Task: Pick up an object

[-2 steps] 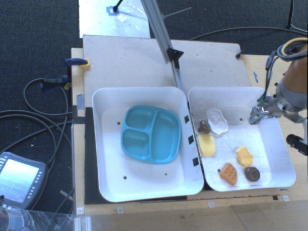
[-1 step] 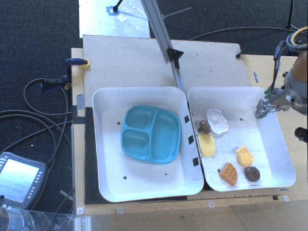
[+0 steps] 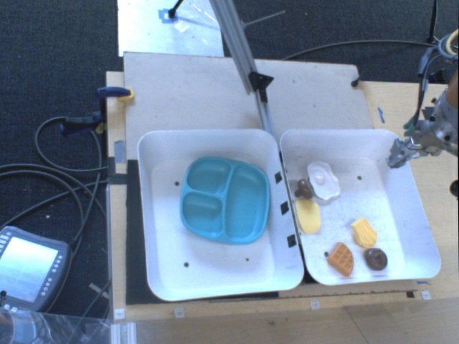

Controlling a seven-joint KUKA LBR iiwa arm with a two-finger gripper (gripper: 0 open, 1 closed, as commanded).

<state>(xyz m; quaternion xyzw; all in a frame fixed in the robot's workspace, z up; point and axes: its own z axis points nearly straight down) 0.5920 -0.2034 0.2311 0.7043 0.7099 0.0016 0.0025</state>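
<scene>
End effector above six food pieces (two brown).

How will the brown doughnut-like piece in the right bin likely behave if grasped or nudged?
The brown round piece looks small and rounded, so it may slide or roll when nudged. It lies close to the bin's wall, which probably leaves the claw little room.

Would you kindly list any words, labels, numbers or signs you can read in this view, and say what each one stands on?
None can be read.
The handheld pendant at lower left has a lit screen, its contents too blurred to read.
The blue plate, the toy foods and both white bins carry no visible lettering.
</scene>
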